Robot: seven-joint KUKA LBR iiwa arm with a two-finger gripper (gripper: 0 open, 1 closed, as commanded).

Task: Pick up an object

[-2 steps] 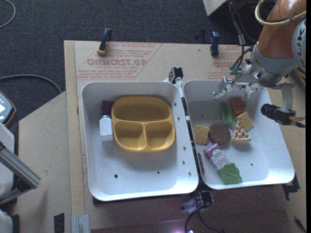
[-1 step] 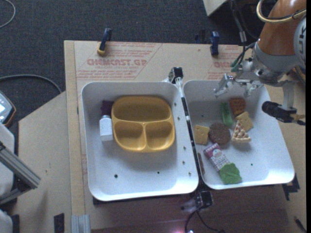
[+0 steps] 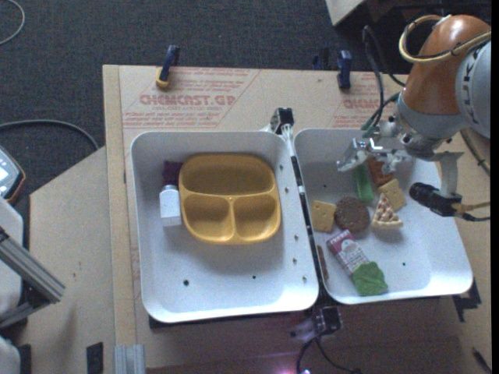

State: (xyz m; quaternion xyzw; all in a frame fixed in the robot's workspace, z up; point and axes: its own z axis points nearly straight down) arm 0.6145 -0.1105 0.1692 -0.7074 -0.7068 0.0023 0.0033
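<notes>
1. My gripper (image 3: 366,156) hangs low; whether it is wide or narrow, I cannot tell.
2. The green piece (image 3: 363,184) lies just beneath me: light, rigid, slick. I'd pinch its narrow sides.

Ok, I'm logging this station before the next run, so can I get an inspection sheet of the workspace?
Surface: cardboard-topped bench, two white bins, left bin, right bin.
Job's things: right bin holds cheese wedge, brown round patty, pizza slice, red carton, green leaf.
Clutter: yellow divided tray, small white bottle in left bin.
Grippers: gripper over right bin's far side; jaws unclear.
Cables: cable on floor at left.
Surroundings: dark carpet.
</notes>
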